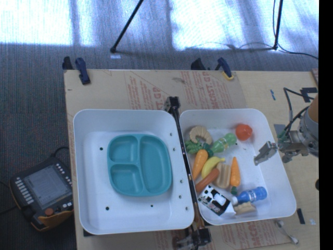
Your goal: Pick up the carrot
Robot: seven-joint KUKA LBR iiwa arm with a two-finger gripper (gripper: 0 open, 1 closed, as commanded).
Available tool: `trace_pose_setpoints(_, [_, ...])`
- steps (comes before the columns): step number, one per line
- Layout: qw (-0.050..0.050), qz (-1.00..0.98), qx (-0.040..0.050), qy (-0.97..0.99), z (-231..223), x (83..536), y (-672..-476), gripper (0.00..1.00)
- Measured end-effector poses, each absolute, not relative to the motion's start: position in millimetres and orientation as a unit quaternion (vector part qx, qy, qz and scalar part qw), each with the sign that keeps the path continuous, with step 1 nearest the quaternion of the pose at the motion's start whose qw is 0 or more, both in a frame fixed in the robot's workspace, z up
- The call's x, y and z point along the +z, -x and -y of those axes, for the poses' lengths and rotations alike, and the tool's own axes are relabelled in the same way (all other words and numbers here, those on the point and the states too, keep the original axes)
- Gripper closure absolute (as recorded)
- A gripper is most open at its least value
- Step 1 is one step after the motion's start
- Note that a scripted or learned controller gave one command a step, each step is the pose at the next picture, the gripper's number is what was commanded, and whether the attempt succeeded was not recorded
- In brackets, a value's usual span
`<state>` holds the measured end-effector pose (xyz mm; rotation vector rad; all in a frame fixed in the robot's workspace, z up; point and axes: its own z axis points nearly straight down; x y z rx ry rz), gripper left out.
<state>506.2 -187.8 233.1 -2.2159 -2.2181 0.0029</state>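
Two orange carrots lie in the right bin (263,120). One carrot (200,163), with a green leafy top, is near the bin's left side. The other carrot (235,172) lies near the middle, beside a tan ridged piece (224,175). My gripper (276,154) hangs over the bin's right rim, to the right of and a little above the middle carrot. Its two fingers stand apart, open, with nothing between them.
Around the carrots lie a banana (212,165), a red sausage (206,180), a green vegetable (224,142), an orange fruit (243,132), a blue bottle (252,195) and a black-and-white carton (216,200). The left bin (88,139) holds a teal divided plate (139,164).
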Motion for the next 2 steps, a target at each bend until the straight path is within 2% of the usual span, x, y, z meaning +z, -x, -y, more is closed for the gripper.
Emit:
trace_pose_setpoints(1, [0.004, 0.661, 0.0015, 0.750, 158, 128, -545.7, 0.00])
trace_pose_setpoints(2, [-0.001, 0.774, -0.0006, 0.634, 148, 92, -561.2, 0.00])
